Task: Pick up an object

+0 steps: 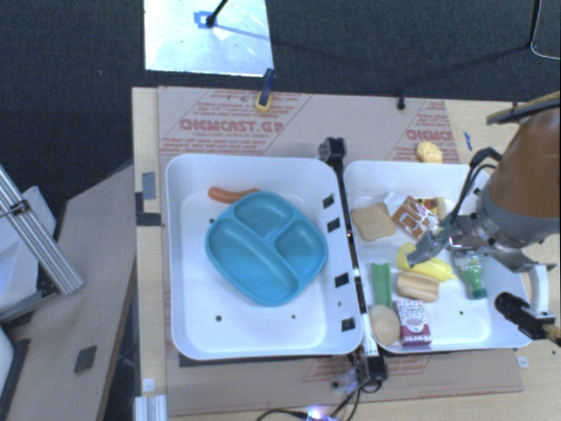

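Claw [428, 251]: low in right bin [491, 336], over yellow banana [427, 264]; finger spacing cannot be judged | Beside it: hot dog bun [417, 286], green stick [381, 284], bread slice [374, 222], red packet [414, 322] | Left bin [188, 261]: blue divided plate [266, 246], orange sausage [230, 195] at its upper edge.

Even, fairly bright overhead light; the white bins [263, 345] look slightly washed out. A shiny panel [206, 24] beyond the worktop's far edge glares. Small items look soft, perhaps mildly blurred.
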`<action>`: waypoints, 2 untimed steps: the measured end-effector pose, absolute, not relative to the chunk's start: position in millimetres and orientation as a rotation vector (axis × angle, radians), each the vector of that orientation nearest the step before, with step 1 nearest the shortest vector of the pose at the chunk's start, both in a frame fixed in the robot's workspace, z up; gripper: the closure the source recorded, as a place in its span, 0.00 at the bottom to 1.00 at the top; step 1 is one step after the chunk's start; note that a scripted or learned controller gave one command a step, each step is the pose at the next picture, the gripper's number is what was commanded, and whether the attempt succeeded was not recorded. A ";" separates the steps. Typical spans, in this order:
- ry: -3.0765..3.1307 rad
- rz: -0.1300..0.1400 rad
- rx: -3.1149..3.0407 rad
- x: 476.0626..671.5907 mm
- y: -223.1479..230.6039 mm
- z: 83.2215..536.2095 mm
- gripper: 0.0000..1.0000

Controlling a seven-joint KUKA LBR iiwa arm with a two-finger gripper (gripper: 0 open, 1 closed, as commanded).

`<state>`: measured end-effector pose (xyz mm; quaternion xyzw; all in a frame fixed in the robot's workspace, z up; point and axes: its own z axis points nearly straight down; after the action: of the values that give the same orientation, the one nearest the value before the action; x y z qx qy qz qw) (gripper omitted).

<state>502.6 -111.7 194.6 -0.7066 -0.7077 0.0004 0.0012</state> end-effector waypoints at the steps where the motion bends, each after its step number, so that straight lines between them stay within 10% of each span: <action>1: -2.219 0.004 -2.218 500.1 -118.0 134.0 0.00; 2: -2.221 -0.004 -2.223 501.6 -117.9 83.8 0.00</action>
<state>501.6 -117.9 83.8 -0.7073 -0.7069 -0.0012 -0.0005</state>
